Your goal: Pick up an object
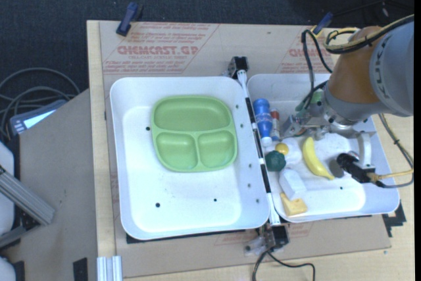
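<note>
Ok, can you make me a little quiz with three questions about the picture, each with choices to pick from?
1. Where is the green tray?
A. in the left bin
B. in the right bin
C. on the floor

2. What colour is the banana?
A. red
B. yellow
C. purple

3. How does the blue bottle sit?
A. lying in the right bin by the wall between the bins
B. standing on the green tray
C. hanging from a cable

Answers:
1. A, the tray rests in the left bin.
2. B, the banana in the right bin is plainly yellow.
3. A, the bottle lies along the inner wall of the right bin, near the arm.
</note>
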You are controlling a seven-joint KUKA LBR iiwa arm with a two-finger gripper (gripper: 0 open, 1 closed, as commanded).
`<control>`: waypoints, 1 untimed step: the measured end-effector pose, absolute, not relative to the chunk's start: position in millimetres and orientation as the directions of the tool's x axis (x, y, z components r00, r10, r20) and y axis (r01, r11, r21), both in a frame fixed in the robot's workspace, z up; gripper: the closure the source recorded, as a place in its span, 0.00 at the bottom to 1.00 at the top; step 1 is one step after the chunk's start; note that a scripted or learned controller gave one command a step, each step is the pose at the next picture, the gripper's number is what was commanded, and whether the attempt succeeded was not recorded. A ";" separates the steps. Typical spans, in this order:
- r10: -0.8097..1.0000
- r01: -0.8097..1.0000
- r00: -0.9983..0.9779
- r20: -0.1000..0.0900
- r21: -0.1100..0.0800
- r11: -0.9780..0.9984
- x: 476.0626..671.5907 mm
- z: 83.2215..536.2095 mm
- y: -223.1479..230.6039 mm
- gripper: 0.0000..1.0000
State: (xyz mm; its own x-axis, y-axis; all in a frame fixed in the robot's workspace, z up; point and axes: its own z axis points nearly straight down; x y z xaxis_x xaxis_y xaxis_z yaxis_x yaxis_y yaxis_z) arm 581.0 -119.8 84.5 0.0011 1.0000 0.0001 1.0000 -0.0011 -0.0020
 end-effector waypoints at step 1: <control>1.000 1.000 0.001 0.001 -0.002 -0.001 549.2 84.4 -122.6 0.00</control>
